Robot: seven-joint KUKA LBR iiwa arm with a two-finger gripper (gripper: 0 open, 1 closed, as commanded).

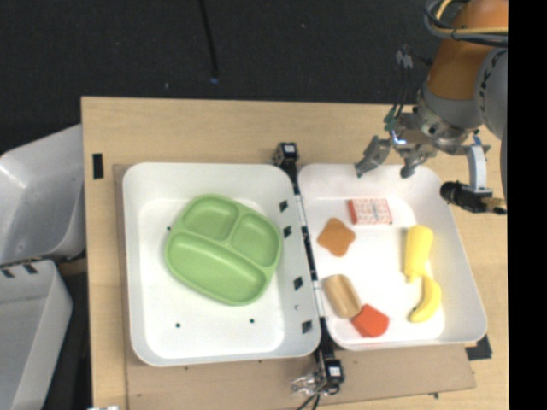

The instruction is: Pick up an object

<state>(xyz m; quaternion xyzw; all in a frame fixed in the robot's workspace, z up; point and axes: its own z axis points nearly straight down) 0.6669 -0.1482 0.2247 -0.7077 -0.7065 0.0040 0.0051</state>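
Observation:
My gripper hangs open over the far edge of the right bin, with nothing between its two spread fingers. Below it in that bin lie a pink-and-white patterned block, an orange-brown cookie-like piece, a yellow banana, a tan bread-like roll and a red-orange piece. The patterned block is the nearest of these to the gripper, a short way toward the front.
The left bin holds a green divided plate. A black-clipped divider runs between the bins. The wooden bench borders both bins, and white containers stand off its left side.

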